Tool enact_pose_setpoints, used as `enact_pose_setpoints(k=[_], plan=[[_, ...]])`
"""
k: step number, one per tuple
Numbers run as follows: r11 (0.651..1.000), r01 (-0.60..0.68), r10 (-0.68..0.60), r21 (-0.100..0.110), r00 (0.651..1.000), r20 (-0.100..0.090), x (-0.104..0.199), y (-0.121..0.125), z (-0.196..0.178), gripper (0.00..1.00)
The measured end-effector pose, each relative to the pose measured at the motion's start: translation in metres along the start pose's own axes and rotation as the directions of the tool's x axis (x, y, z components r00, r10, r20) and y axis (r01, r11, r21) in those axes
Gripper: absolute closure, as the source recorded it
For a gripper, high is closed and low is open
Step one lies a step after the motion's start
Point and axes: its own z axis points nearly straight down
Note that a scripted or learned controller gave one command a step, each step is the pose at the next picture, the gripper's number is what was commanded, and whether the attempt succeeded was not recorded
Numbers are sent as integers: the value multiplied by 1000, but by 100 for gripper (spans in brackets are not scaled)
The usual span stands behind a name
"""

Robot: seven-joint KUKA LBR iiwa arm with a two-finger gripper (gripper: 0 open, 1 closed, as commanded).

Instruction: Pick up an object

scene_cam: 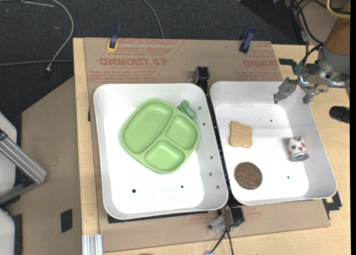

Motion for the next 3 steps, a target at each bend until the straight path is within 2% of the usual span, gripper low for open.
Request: enact_pose_setpoints(k=[1, 3], plan=[[1000, 0, 0, -1, 1000, 0, 0, 0, -1, 0], [1000, 2, -2, 4, 1000, -1, 10, -5, 101, 0]])
